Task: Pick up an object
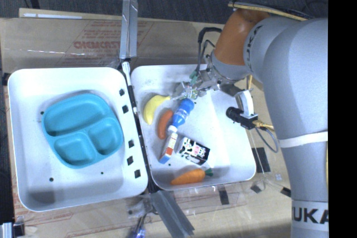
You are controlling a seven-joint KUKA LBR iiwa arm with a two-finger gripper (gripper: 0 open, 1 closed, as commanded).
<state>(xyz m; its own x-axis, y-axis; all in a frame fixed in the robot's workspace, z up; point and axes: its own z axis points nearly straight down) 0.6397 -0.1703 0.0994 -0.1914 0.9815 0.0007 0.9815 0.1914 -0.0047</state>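
**Spotter:** Camera view puts your tool (192, 86) low over the far end of the right bin (234, 136), just above the cap end of the blue bottle (182, 111). You'll see the orange-banded wrist right behind it.

**Operator:** Is it gripping anything?

**Spotter:** I cannot tell; the metal at the tip is too tangled and small in the picture to read, so don't assume a hold. Nothing is clearly lifted.

**Operator:** What's there for me to take?

**Spotter:** The blue bottle lies tilted, its top toward the tool. A yellow banana (153, 107) sits just to its left, with an orange carrot-like piece (164, 122) touching it. A white tube with a blue end (169, 145) lies below the bottle, a black-and-white patterned box (193, 151) is beside that, and another carrot (191, 176) rests near the front wall. The left bin (33, 175) carries a blue divided tray (82, 129).

**Operator:** So which step am I in?

**Spotter:** I'd judge you're at the reach or the closing of the grasp on the bottle. Your next move calls for a firm close centred on the bottle, then a straight lift, watching that the banana and carrot aren't dragged along.
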